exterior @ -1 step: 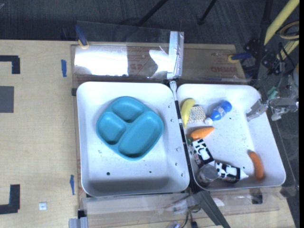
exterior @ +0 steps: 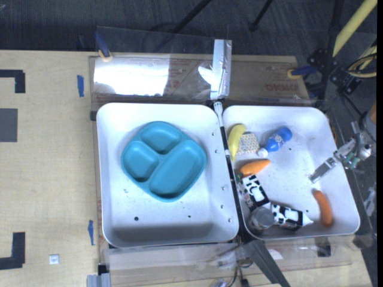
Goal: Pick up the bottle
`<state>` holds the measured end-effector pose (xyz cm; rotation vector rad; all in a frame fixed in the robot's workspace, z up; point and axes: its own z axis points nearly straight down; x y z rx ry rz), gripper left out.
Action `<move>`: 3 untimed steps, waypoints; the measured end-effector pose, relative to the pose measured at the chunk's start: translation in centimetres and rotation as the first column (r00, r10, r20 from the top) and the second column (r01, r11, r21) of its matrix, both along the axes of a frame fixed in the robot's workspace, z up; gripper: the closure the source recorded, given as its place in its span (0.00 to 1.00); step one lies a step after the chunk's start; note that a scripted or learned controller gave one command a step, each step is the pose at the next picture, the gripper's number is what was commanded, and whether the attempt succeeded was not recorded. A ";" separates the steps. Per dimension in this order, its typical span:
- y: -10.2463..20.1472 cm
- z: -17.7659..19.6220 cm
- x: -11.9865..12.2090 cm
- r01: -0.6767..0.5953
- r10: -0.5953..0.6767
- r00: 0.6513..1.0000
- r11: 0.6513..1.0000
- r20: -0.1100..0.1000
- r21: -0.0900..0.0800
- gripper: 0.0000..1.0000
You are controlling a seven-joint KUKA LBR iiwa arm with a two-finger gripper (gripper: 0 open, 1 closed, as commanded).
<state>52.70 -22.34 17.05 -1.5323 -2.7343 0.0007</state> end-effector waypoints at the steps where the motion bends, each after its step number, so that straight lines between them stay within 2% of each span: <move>1: 0.2 -7.0 -0.9 -0.032 0.032 0.999 0.999 0.000 0.001 0.00; 2: 0.1 -3.6 -4.4 -0.464 0.464 0.886 0.886 0.003 0.002 0.00; 3: 0.0 -2.8 -4.2 -0.466 0.466 0.885 0.885 0.004 0.004 1.00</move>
